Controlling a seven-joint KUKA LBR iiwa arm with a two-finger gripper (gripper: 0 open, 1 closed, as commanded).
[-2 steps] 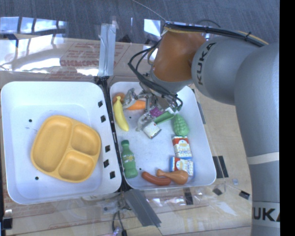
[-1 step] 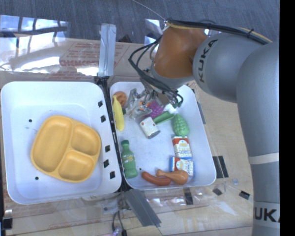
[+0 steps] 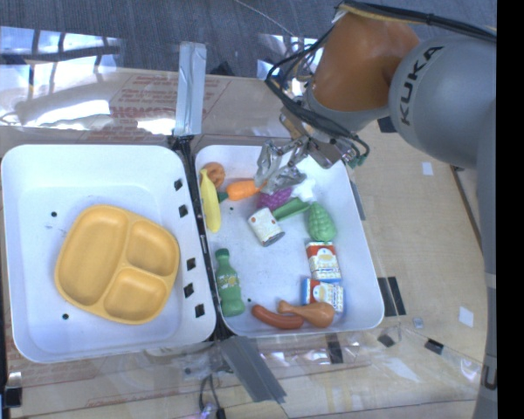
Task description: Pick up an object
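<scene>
My gripper (image 3: 278, 175) hangs over the back of the right bin (image 3: 360, 260), its metal fingers pointing down just above a purple item (image 3: 273, 199) and beside an orange carrot (image 3: 241, 189). Nothing shows between the fingers. Below them lie a white can (image 3: 265, 226), a green cucumber (image 3: 290, 208) and a bumpy green vegetable (image 3: 321, 222). A yellow banana (image 3: 210, 202) lies along the bin's left wall.
A yellow divided plate (image 3: 115, 263) lies in the left bin (image 3: 26, 182). The right bin's front holds a green bottle (image 3: 228, 282), two small cartons (image 3: 323, 273), a red sausage (image 3: 277, 318) and a brown drumstick (image 3: 309, 312). An orange fruit (image 3: 212, 172) sits at the back left corner.
</scene>
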